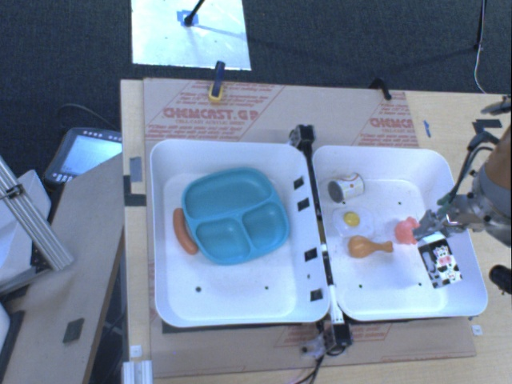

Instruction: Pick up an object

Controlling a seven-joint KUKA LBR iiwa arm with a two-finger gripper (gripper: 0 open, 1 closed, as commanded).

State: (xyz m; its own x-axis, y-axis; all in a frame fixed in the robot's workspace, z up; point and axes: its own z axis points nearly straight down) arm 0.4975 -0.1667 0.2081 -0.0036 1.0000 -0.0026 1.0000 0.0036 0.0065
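In the left bin, a sausage lies at nine o'clock of a blue divided plate. The right bin holds a small can, a fried egg, a drumstick and a pink toy. The pincer sits just beside the toy, at its three o'clock; its opening cannot be told.

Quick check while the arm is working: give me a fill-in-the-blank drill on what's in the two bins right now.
1. The blue divided tray lies in the ____ bin.
2. The toy hot dog rests against the tray's ____ side.
3. The hand sits in the right bin next to a ____ toy.
4. The toy drumstick lies just below the fried ____.

Missing words: left; left; pink; egg
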